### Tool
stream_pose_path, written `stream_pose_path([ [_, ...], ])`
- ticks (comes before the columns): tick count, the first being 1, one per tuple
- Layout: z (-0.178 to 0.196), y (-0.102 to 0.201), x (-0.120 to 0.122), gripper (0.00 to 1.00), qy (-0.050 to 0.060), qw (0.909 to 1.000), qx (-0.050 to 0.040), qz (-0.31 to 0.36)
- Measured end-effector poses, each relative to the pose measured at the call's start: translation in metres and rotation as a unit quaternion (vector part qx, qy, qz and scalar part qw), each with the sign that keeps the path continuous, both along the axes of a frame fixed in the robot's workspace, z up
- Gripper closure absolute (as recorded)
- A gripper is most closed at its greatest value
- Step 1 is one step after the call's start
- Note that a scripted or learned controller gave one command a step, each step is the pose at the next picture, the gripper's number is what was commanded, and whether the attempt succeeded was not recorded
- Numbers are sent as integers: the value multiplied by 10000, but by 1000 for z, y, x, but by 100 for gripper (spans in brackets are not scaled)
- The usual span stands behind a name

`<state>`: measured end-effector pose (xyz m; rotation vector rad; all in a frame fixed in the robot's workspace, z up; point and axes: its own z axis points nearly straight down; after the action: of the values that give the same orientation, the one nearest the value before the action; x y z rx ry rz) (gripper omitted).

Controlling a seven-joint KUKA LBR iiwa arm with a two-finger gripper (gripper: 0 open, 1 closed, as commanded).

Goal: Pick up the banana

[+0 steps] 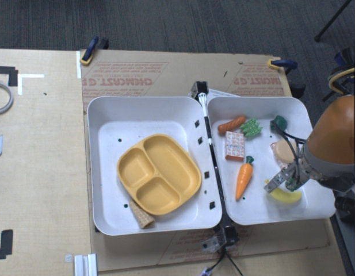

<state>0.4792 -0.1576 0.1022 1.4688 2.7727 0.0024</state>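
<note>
Looking down from the one camera above the tabletop (pixel 45 154), I see two shallow white bins side by side. The left bin (pixel 102 171) has a yellow divided plate (pixel 159 173) in it, with a small tan wafer-like piece (pixel 141 215) poking out from under the plate at about 7 o'clock. The right bin (pixel 315 209) holds the rest: a little sausage (pixel 231 124) and a green leafy piece (pixel 251 128) toward 12 o'clock, a dark green item (pixel 279 122) near 1 o'clock, a red-and-white packet (pixel 235 145) just below the sausage, and a carrot (pixel 243 178) near the middle, pointing toward 6 o'clock.

The banana (pixel 285 196) lies toward 4 o'clock in the right bin, near its front wall, with just a yellow curve of it showing. The arm (pixel 338 140) reaches in from 3 o'clock, and the fingers (pixel 285 180) are down right over the banana, at or very close to its top. I cannot tell from this angle how wide they are parted, nor whether they have any hold on the fruit.

As I judge it, the approach is done and the grab itself is in hand. The banana looks to be resting on the bin floor, so a sure grip and the lift are both left to do.
</note>
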Motion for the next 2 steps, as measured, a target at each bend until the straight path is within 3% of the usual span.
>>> stream_pose_path([
  [1,-10,40,-1,100,12,9908,-1,1354],
  [2,-10,40,-1,0,12,9908,-2,1356],
])
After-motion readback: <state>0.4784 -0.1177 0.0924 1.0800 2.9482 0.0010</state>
